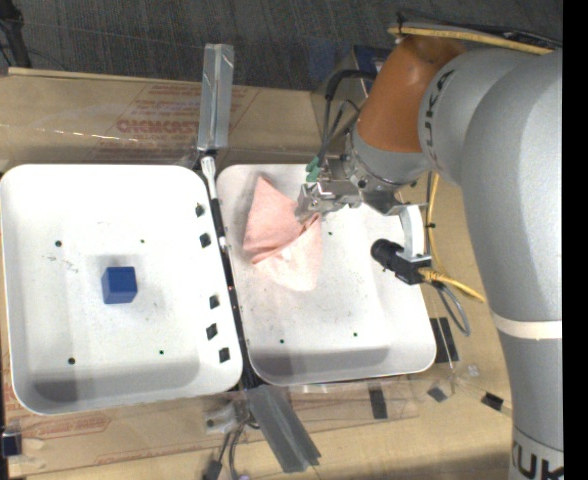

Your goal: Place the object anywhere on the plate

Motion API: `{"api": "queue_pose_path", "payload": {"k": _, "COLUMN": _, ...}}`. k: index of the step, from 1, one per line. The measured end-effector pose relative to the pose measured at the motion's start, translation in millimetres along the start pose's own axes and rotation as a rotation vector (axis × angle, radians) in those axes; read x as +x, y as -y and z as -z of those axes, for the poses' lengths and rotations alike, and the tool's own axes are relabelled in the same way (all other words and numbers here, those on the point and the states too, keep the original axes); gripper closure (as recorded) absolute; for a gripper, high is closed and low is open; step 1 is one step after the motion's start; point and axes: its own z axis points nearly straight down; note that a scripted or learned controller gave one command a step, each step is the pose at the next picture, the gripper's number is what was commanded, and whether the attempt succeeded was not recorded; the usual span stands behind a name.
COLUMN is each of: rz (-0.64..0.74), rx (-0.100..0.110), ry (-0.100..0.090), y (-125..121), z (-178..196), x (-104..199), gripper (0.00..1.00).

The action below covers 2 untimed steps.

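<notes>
The arm (494, 218) is reaching in from the right over the right bin (374, 348), its orange band (399, 93) sitting above the wrist near the bin's far edge. The gripper (312, 204) is hanging over the upper part of that bin, right at the upper right edge of a pink cloth (274, 230). The cloth is lying crumpled in the bin's upper left area, close to the divider between the two bins, with a paler fold trailing toward the bin's middle. The gripper's tips are touching or overlapping the cloth's edge, but whether the cloth is actually sitting between them is too small and cluttered to make out, and whether the tool is apart or together cannot be told from this view. A black cylindrical part (394, 258) with a yellow cable (459, 286) is jutting out below the wrist, over the bin's right side. In the left bin (34, 368), a small blue cube (120, 284) is resting on the floor, left of centre and well apart from the cloth and the gripper. Both bins are sitting side by side on a cardboard sheet (104, 118) covering the bench.
</notes>
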Motion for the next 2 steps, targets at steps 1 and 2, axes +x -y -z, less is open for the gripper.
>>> {"api": "queue_pose_path", "payload": {"k": 1, "rz": 0.007, "rx": -0.001, "ry": 0.000, "y": 0, "z": 38, "x": 1, "gripper": 1.00}}
{"api": "queue_pose_path", "payload": {"k": 2, "rz": 0.413, "rx": 0.001, "ry": 0.001, "y": 15, "z": 28, "x": 45, "gripper": 1.00}}
